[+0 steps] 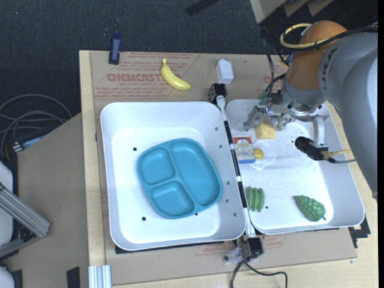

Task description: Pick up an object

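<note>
Surface (150, 71): brown, I see two white bins.
End effector (268, 114): in right bin (336, 215), grip unclear to me.
Yellow block (266, 131): just under end effector.
Green toys (309, 207): well below it.

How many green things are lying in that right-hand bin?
2: a green pepper-like piece near the bin's left wall, and a bumpy green lump toward its near right corner. The arm may hide others.
</note>
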You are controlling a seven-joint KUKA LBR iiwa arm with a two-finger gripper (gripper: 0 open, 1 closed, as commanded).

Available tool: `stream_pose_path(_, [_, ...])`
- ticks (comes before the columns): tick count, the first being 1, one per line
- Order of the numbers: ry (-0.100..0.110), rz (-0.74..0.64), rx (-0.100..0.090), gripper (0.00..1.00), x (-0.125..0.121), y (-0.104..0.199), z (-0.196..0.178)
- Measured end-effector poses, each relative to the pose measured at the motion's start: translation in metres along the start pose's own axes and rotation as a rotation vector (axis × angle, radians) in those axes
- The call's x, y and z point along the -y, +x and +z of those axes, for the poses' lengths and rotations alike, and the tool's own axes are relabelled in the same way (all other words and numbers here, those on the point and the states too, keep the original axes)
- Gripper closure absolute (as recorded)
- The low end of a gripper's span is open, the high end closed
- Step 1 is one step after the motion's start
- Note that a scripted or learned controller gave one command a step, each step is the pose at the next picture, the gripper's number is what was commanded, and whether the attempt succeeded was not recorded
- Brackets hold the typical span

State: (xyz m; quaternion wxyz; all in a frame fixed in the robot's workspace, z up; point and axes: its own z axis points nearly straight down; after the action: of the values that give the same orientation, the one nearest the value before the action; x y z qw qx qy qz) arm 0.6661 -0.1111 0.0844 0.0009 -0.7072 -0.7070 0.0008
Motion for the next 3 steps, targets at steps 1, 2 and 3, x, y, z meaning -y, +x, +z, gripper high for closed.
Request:
stream_pose_path(1, [-0.011, -0.001, 0.001, 1.0, -0.003, 0.001, -0.015])
stream_pose_path(2, [-0.006, -0.001, 0.001, 0.0, -0.002, 0.001, -0.012])
stream_pose_path(3, [-0.009, -0.001, 0.001, 1.0, -0.002, 0.001, -0.022])
